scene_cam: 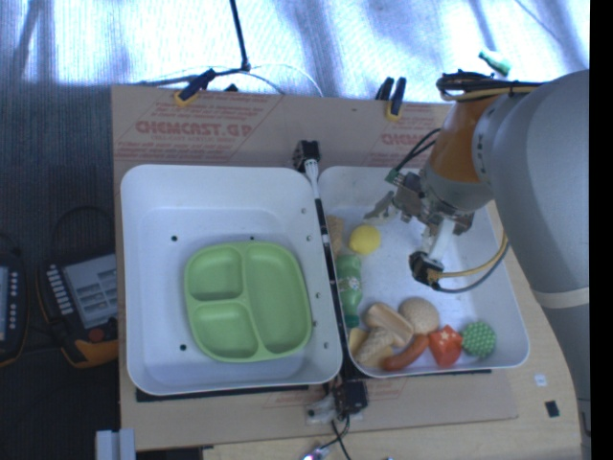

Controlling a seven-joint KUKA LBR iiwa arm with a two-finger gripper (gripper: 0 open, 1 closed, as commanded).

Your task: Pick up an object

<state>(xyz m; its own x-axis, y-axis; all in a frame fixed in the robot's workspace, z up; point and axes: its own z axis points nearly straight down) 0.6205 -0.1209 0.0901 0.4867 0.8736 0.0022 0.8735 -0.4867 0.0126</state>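
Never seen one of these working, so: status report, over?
Gripper over right bin, far end. Yellow ball just beside it, lying free. Other toys piled at near edge, apart from it.

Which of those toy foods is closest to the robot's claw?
The yellow ball. It lies by itself just to the camera's left of the gripper, while the other foods sit farther down the bin, toward its near edge.

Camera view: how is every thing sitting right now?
Green plate: flat, right way up, in the left bin.
Yellow ball: lying loose in the right bin.
Green ball: resting in the right bin's near corner.
Red toy: lying beside the green ball.
End effector: over the right bin, near the yellow ball.
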